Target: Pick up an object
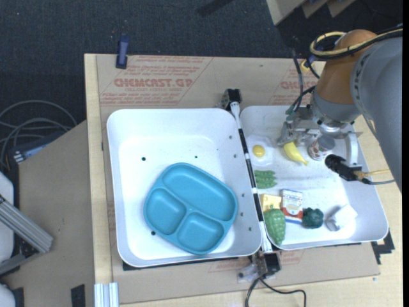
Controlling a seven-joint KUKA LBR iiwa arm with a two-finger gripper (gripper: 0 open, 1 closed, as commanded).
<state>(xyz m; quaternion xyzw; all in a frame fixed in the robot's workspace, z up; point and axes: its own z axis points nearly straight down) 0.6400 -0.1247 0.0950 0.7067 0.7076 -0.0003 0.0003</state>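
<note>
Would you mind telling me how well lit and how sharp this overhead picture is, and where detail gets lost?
In the camera view, the lighting is even and soft; the two white bins read bright, nearly washed out, with faint shadow under the blue three-compartment plastic tray. The small toys in the right bin are slightly soft, and the gripper above the yellow banana toy blurs into clutter.

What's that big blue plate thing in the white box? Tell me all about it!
The sky-blue divided plastic plate is a rounded tray with three sunken compartments: one long section across its upper side and two smaller ones below it. It looks smooth and slightly glossy. It lies flat, face up and turned at a slant, on the floor of the left shallow white bin, toward the near right part, touching nothing but the bin.
</note>
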